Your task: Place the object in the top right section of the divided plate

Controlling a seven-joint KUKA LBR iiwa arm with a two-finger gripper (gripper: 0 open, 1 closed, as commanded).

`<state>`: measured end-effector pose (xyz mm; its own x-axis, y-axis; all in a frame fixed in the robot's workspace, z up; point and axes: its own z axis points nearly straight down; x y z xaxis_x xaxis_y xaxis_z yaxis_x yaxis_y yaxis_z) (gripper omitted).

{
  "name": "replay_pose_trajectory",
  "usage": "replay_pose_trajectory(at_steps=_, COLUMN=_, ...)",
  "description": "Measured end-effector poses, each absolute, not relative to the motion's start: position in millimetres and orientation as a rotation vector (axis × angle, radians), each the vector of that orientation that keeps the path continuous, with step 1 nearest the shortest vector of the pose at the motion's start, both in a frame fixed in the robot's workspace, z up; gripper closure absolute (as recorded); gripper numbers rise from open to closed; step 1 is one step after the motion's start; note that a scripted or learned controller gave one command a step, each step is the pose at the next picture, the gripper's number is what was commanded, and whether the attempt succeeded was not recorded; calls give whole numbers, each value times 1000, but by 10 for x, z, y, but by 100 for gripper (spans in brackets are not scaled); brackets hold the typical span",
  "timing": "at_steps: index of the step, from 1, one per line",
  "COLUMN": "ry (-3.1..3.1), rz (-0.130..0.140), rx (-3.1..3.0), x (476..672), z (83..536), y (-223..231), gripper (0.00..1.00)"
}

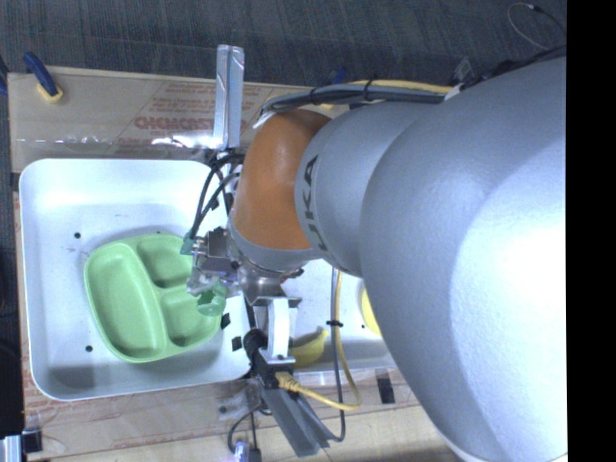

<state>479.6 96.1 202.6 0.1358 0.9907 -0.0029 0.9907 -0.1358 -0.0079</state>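
A light green divided plate [130,301] lies in the left white bin [58,210]. It has one long section on the left and two smaller sections on the right. My gripper [209,282] hangs over the plate's right rim, between the two smaller sections. A small darker green object [212,304] sits just under the gripper's tip, at the lower right section's edge. I cannot make out whether it is held or resting on the plate. The grey arm with its orange band [274,186] covers the view to the right.
A yellow curved object [310,346] lies in the right bin, partly under the arm. Cables and a yellow hose [318,397] trail at the front edge. A metal post [229,94] stands behind the bins, and a blue and yellow clamp [43,77] sits at the bench's back left.
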Motion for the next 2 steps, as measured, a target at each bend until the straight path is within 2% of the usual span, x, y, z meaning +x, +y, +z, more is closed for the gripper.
replay_pose_trajectory(at_steps=1, ry=-2290, rz=6, rx=-2149, x=4769, z=2224, y=874, gripper=100)
replay_pose_trajectory(at_steps=2, ry=-2290, rz=6, rx=-2149, x=4769, z=2224, y=874, gripper=0)
